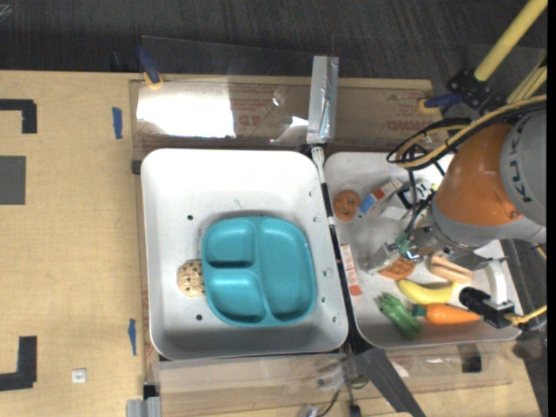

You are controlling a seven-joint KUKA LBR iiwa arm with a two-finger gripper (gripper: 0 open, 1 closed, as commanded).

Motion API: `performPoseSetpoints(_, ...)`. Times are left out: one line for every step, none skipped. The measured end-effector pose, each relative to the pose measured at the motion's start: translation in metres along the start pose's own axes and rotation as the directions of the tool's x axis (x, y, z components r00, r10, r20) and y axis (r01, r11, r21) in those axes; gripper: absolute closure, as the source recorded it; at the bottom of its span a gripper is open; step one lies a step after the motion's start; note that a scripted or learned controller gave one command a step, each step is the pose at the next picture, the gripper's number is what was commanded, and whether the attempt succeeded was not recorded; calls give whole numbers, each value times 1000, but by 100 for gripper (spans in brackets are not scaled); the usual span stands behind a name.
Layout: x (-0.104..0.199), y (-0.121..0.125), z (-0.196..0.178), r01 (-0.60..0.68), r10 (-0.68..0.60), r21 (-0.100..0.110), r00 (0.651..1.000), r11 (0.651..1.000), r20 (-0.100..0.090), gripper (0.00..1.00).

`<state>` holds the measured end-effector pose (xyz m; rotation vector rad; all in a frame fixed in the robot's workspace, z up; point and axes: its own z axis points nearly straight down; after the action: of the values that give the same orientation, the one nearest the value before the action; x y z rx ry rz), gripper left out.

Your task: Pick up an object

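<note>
Reaching into the right bin (365, 320) at centre right, the gripper (407, 252) hangs over the toy pile; whether its fingers are parted or closed cannot be told. A clean pick means settling on one piece, probably the orange slice (398, 270) just below. Counted left to right: one cookie (190, 277), one teal tray (258, 269), one orange ball (347, 202), one green vegetable (400, 314), one banana (426, 293), one carrot (450, 315).

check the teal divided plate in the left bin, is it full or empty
Empty. The teal divided plate shows three bare compartments. The cookie lies beside its left edge on the left bin floor, not in the plate.
</note>
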<state>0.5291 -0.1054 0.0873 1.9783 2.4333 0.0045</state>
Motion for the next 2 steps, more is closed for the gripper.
performPoseSetpoints(0, 2, -11, -1, 1, -6, 1000, 1000, 1, 100)
performPoseSetpoints(9, -26, -45, 147, -147, 5, 989, 989, -4, 100)
